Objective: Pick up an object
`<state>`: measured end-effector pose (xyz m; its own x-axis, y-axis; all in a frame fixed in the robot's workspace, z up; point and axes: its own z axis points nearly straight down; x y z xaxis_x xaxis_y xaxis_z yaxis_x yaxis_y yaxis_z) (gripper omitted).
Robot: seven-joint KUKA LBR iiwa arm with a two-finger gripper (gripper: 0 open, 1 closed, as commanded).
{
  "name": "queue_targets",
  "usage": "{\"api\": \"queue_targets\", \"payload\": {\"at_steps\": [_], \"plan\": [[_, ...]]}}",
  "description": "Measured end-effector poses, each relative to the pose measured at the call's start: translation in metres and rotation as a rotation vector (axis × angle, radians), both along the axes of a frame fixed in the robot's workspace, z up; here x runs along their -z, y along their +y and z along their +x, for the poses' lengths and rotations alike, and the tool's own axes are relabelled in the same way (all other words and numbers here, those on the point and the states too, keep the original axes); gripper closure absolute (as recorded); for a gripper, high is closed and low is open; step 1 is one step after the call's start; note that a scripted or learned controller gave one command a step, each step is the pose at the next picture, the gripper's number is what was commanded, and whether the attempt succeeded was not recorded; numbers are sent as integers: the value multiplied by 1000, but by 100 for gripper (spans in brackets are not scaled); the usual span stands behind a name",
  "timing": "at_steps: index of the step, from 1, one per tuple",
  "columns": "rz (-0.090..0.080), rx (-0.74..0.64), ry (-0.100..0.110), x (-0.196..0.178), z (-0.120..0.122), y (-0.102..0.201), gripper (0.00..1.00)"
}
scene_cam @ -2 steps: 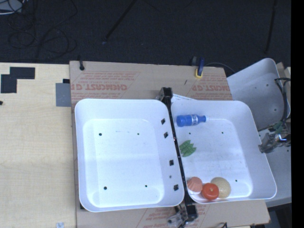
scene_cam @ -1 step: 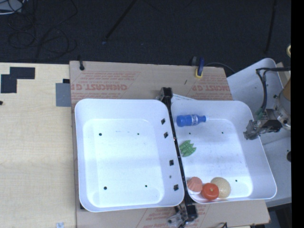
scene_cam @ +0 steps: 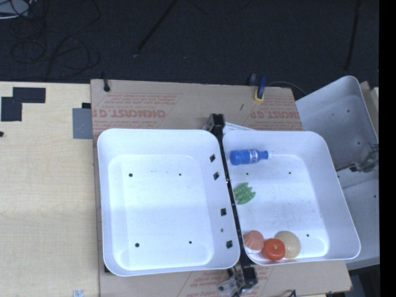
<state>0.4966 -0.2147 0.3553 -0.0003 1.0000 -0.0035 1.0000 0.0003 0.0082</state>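
Observation:
The right bin (scene_cam: 322, 184) holds a blue bottle (scene_cam: 249, 156) lying on its side near the far left corner. A small green leafy piece (scene_cam: 244, 193) lies against the bin's left wall. At the near left corner a pink-white round piece (scene_cam: 253, 240), a red round piece (scene_cam: 273, 249) and a tan round piece (scene_cam: 289, 242) sit bunched together.
The left bin (scene_cam: 158, 203) sits beside the right one, with a black divider (scene_cam: 228, 197) between them. Both rest on a cardboard sheet (scene_cam: 173, 107) on the wooden bench. A grey metal panel (scene_cam: 346, 122) stands at the right.

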Motion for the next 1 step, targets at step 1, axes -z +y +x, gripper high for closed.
{"api": "queue_targets", "payload": {"at_steps": [1], "plan": [[6,2,16,69,-22,2,100]]}}
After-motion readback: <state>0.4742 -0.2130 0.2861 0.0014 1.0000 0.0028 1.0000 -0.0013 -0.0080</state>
